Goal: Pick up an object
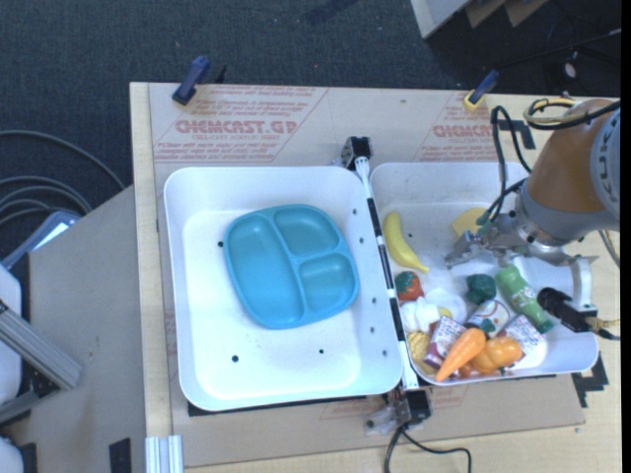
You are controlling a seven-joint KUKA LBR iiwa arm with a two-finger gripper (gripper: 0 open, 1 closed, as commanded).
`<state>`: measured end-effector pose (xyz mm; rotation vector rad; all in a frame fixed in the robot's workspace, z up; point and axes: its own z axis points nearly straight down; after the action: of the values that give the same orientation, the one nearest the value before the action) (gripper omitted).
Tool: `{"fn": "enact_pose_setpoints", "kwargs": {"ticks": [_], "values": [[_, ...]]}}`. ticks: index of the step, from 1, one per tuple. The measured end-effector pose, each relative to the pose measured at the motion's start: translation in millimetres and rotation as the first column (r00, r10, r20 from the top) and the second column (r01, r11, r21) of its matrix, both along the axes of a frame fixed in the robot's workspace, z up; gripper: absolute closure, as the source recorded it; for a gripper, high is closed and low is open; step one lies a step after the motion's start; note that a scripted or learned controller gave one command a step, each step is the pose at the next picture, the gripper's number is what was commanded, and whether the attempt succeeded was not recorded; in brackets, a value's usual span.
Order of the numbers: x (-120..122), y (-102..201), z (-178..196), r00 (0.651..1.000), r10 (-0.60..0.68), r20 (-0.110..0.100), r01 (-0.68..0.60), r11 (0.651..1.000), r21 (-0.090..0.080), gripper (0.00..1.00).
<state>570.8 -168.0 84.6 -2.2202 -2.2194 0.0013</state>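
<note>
Right bin point(434, 180) | green object point(481, 288) just below hand point(471, 252)

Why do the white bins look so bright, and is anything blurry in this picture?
Camera view: even overhead light washes out the left bin and right bin, with soft shadows under the blue tray; the small items near the carrot look slightly soft, and the arm is a bit smeared at the frame edge.
</note>
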Motion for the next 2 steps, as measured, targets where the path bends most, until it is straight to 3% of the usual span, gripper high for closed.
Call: {"fn": "enact_pose_setpoints", "kwargs": {"ticks": [1, 2], "values": [[35.7, 10.6, 0.2, 1.0, 0.002, 0.004, -0.002, 1.0, -0.001, 0.0], [36.1, 10.5, 10.2, 1.0, 0.001, 0.006, -0.001, 1.0, -0.002, 1.0]]}}
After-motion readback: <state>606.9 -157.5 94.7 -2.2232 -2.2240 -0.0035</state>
